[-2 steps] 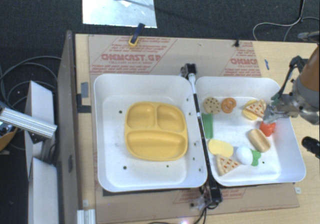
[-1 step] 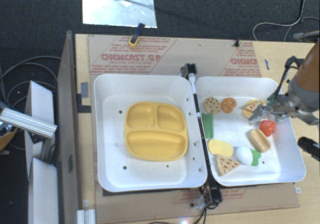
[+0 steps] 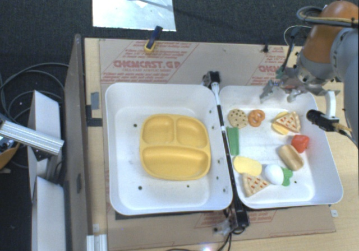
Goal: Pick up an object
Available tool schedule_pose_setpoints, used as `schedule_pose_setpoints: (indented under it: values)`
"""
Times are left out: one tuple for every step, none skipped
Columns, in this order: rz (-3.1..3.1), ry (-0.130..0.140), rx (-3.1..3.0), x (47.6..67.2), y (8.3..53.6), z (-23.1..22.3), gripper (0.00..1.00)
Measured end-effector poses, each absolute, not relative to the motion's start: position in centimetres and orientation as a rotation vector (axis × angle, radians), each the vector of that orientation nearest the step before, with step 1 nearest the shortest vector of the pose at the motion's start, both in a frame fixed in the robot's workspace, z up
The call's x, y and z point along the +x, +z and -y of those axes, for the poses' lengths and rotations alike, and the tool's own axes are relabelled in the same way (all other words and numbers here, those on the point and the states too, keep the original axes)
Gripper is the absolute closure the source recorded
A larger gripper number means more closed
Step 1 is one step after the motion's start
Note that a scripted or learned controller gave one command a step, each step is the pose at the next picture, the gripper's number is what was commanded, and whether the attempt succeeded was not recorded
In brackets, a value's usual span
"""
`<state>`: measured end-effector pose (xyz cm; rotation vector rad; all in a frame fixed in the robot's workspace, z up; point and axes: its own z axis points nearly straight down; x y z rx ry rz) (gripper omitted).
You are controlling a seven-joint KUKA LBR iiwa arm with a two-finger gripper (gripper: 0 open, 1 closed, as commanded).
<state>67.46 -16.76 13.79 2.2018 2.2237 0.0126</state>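
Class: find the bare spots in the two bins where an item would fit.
Left bin: bare floor rings the yellow divided plate. Right bin: a bare patch lies between green stick, pizza slice and hot dog. Its front, around the egg, is crowded.

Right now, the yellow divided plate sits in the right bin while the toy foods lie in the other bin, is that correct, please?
Not quite: the sides are swapped. The camera view shows the yellow divided plate sitting in the left bin, while the toy foods, such as the cookie and hot dog, lie in the other bin.
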Motion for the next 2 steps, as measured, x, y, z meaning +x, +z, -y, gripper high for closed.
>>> schedule_pose_setpoints:
  values:
    - [-2.222, 0.005, 2.212, 64.2, 8.5, 13.2, 0.0]
    - [-2.214, 0.007, 2.208, 63.5, 9.0, 9.6, 0.0]
